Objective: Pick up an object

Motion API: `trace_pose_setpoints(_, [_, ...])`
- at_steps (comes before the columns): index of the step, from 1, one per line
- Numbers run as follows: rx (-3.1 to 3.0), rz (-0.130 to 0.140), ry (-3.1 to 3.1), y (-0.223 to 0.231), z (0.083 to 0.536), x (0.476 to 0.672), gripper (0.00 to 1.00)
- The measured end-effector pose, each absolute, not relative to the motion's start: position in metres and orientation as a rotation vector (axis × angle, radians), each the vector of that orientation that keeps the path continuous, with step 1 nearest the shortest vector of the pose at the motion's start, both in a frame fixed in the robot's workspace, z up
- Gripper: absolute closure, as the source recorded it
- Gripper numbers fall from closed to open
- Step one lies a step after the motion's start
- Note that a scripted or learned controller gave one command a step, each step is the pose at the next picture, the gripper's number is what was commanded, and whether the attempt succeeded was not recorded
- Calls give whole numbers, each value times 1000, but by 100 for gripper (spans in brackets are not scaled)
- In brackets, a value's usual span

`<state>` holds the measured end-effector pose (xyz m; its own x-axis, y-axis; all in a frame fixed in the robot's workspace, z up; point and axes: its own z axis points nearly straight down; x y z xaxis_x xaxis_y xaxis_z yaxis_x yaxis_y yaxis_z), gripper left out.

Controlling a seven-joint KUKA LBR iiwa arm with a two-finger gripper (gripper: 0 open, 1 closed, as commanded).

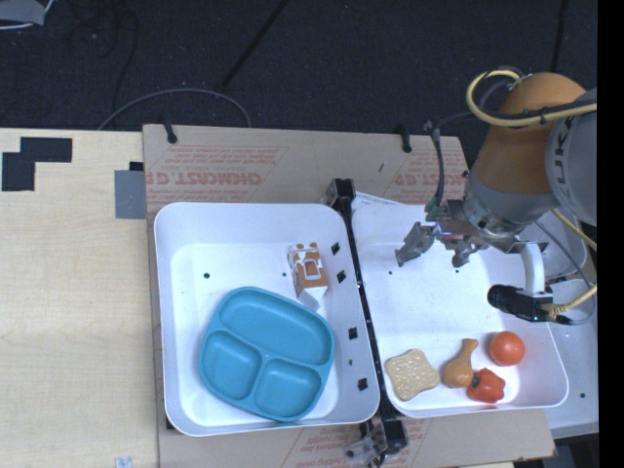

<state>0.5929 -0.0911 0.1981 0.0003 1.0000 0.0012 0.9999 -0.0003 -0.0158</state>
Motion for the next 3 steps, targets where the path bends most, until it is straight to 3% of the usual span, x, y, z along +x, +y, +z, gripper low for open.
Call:
trace_pose_setpoints(1, [-2219, 1, -2222, -91, 207, 596, 0])
trace_pose_setpoints(3, [-2219, 3, -2220, -84, 109, 603, 0])
